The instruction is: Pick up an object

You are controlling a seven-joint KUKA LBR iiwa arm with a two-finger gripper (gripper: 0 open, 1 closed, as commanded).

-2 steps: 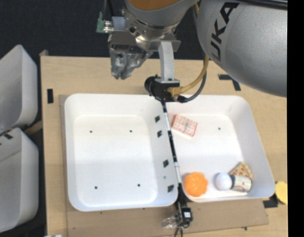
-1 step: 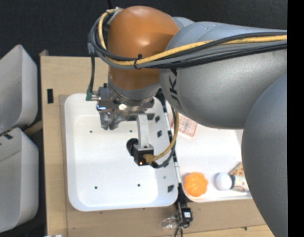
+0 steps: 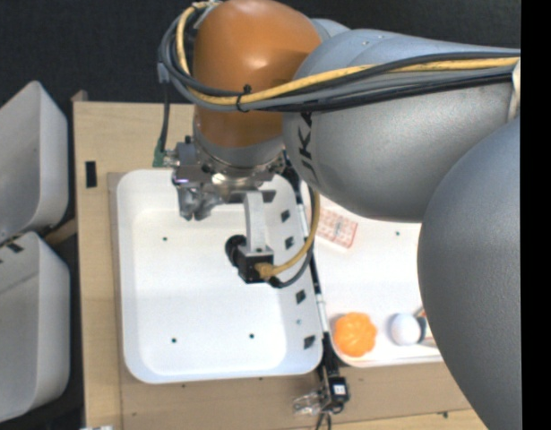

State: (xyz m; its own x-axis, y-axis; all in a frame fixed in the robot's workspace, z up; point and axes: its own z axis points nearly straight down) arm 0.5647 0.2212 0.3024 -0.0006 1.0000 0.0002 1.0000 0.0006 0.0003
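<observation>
My gripper (image 3: 193,203) hangs over the far part of the left bin (image 3: 167,339), under the orange wrist band; nothing shows beneath it but the bin's white floor. In the right bin (image 3: 383,267) lie an orange ball (image 3: 354,332) near the front edge, a small white ball (image 3: 403,328) just to its right, and a flat pink-patterned packet (image 3: 336,231) farther back. All three sit apart from the gripper, to its right, and the arm hides much of the right bin.
The arm's big grey body covers the right side of the view. A black fitting (image 3: 245,260) with a yellow cable hangs from the wrist above the left bin. White shapes (image 3: 24,240) stand off the bench's left edge.
</observation>
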